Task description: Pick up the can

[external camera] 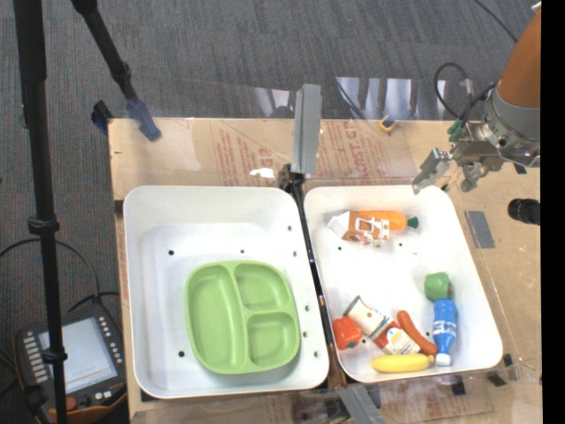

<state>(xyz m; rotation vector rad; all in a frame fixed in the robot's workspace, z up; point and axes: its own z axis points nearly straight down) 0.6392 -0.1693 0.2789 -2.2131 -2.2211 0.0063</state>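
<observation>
Camera view: fixed, above the bench, looking down at a slant on two white bins
Left bin (150, 228): holds a green sectioned plate (243, 314), lying flat
Right bin (468, 263): holds all the loose items
Can: no item here reads plainly as a can; the closest match is a small printed white and orange container (369, 314) near the front of the right bin, lying tilted, identity uncertain
Neighbours: a red piece (346, 333) touches the container on its left; a sausage (415, 332) lies just beside it on the right; a banana (399, 363) sits in front, against the near wall
Other items: an orange carton (371, 226) on its side near the back, a green block (436, 285), a blue bottle (444, 325) lying flat near the right wall
Gripper (450, 173): above the back right corner of the right bin, fingers spread apart, nothing between them
Gap to target: gripper well apart from the front cluster, not over it
Risk, wrong item: carton lies nearer the gripper and carries similar colours; a descent from here would likely meet it first
Risk, crowding: open fingers may straddle the red piece or the sausage together with the container
Risk, slip: a tilted, rounded body may roll out as the fingers close
Risk, wall: front cluster sits near the bin edge, leaving little room for a finger
</observation>
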